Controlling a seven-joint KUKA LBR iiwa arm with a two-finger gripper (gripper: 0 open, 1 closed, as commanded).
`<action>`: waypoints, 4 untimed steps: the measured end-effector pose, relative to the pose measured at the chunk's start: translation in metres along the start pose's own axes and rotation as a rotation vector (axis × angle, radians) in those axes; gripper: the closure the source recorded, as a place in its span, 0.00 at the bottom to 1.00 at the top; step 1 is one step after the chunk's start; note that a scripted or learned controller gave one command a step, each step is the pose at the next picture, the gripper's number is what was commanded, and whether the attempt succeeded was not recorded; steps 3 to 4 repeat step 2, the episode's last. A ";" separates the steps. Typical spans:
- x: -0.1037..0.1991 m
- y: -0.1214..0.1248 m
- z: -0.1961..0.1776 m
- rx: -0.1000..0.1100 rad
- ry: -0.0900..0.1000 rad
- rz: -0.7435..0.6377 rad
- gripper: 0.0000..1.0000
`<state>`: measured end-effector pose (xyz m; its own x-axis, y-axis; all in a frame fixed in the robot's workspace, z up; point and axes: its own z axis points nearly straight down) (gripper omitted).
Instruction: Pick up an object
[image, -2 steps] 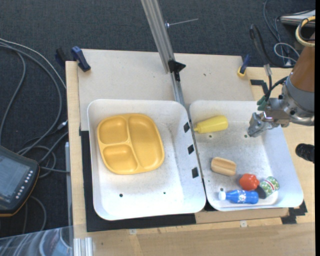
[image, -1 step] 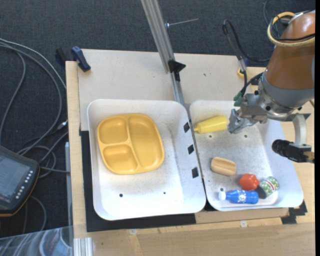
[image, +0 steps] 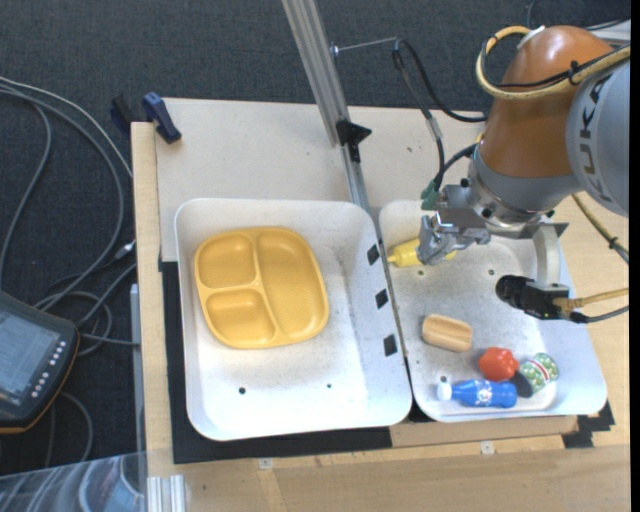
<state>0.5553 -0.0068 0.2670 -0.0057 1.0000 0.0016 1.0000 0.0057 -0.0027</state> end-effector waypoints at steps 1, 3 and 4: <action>0.055 0.001 0.024 0.003 0.001 -0.001 1.00; 0.101 0.010 0.025 -0.004 0.001 -0.001 1.00; 0.101 0.010 0.025 -0.004 0.001 -0.001 1.00</action>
